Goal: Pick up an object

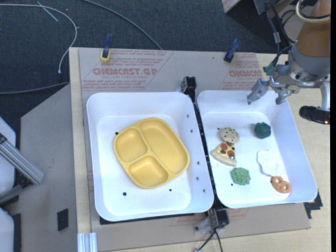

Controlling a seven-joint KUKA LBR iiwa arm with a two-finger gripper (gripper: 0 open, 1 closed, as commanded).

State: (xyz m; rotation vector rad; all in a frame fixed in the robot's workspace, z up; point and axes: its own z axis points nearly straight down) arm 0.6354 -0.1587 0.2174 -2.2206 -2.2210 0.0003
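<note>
Your gripper [268, 92] hangs over the back rim of the right bin [299, 140], its two fingers spread apart with nothing between them.

Take the cookie [229, 135] in that bin as your landmark. The pizza slice [225, 154] lies just in front of it, nearly touching. The broccoli [241, 176] sits further forward, beyond the pizza. The dark green piece [262, 130] is off to the cookie's right, nearest the gripper but well apart from it. The white piece [269, 163] lies to the right and forward of the cookie, and the pretzel [280, 184] sits just in front of that, near the bin's front right corner.

To the cookie's left, the left bin [105, 193] holds a yellow tray [151, 152] with three compartments.

The board [131, 67] under the bins reads "CHEMCAST GP" in red, printed behind each bin.
</note>
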